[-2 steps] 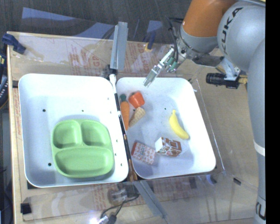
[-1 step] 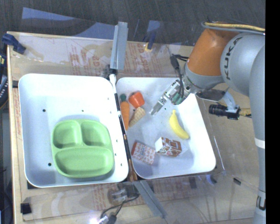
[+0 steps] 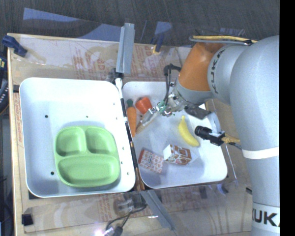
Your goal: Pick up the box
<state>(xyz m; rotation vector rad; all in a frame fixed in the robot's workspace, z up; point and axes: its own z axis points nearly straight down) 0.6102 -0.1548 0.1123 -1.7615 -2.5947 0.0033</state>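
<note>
Worktop (image 3: 64,53) of pale board carries everything, and on it sit two shallow white bins side by side. My arm (image 3: 250,102) comes in from the right, grey and bulky, with its orange band (image 3: 199,68) above the wrist, and it leans over the right bin (image 3: 214,168). The left bin (image 3: 34,132) holds a green divided tray (image 3: 87,156) with three compartments, lying flat toward the near side of that bin.

My hand (image 3: 155,111) hangs low in the far part of the right bin, reaching toward the wall between the two bins. Its fingers are slim and lie close together as far as I can see, but I cannot tell whether they are parted or closed, and I see nothing between them.

A carrot (image 3: 132,119) lies along the dividing wall, just beside my hand, with a small red-orange object (image 3: 143,104) next to its far end. A banana (image 3: 188,132) lies near the middle of the bin. The box (image 3: 178,154), a small carton, sits just in front of the banana, well apart from my hand. A flat red-brown packet (image 3: 151,161) lies just left of the box.
</note>
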